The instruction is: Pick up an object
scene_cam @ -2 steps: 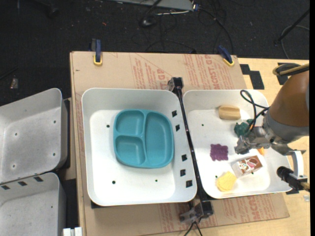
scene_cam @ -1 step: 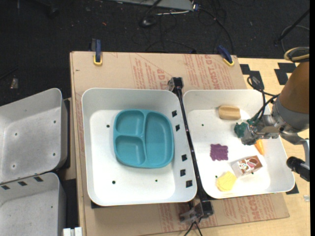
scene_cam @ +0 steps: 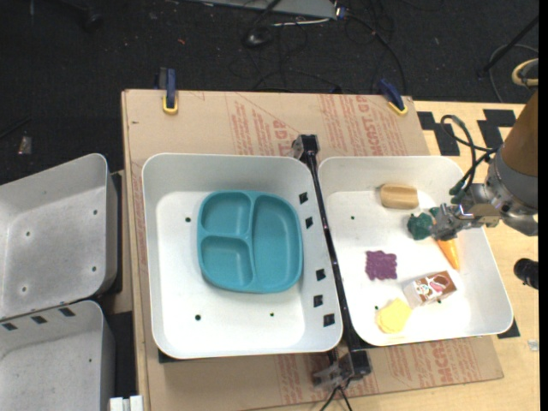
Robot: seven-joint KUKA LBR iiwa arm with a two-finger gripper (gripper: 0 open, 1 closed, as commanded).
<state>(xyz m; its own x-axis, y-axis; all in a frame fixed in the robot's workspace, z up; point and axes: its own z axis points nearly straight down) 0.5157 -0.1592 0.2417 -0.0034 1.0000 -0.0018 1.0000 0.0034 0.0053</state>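
- Camera view had the cardboard-covered bench carrying both bins, and everything below is placed against the right bin.
- The left bin sat touching the right bin's left wall, and inside it lay a teal divided plate, flat and roughly centred.
- The arm came in over the right bin's right rim, wrist angled down toward the bin's upper right part.
- The gripper was low over the right bin's upper right area; whether it was spread or closed could not be told from here.
- A dark green toy lay just left of the gripper tip, seemingly touching it.
- A tan bread-like block rested near the right bin's back wall, above the green toy.
- A purple piece lay near the right bin's middle.
- A small printed carton sat tilted in the right bin's lower right part.
- A yellow piece lay near the right bin's front wall, just beside the carton.
- An orange carrot pointed down right under the gripper.
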